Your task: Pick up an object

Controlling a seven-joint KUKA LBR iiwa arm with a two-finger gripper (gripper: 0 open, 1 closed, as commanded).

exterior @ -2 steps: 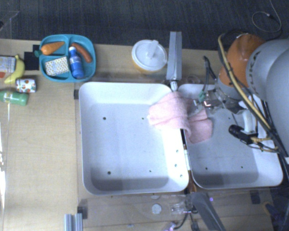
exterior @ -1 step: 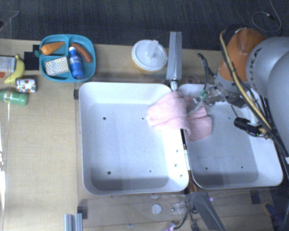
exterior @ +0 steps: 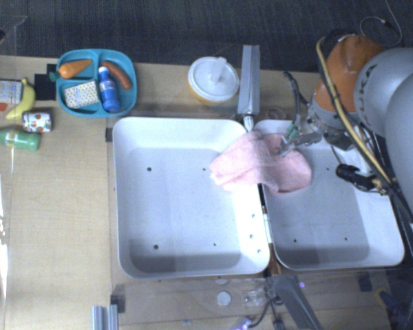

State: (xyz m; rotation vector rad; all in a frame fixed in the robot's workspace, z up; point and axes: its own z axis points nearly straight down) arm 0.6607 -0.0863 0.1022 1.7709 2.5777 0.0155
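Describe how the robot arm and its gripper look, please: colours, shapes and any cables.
The arm is bulky and rounded, light grey, with an orange band above the wrist. Yellow and black cables loop along its outside. The gripper is small, dark metal, with thin wires near it.

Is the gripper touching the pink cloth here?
Touching. The camera view shows the gripper tips pressed into the right part of the pink cloth, with no gap; the cloth drapes across the divide between both bins.

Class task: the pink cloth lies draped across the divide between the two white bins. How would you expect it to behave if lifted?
The pink cloth looks soft and rumpled, so it would probably sag and hang floppy. It seems thin, likely light. Straddling both bins, it may drag over their rims.
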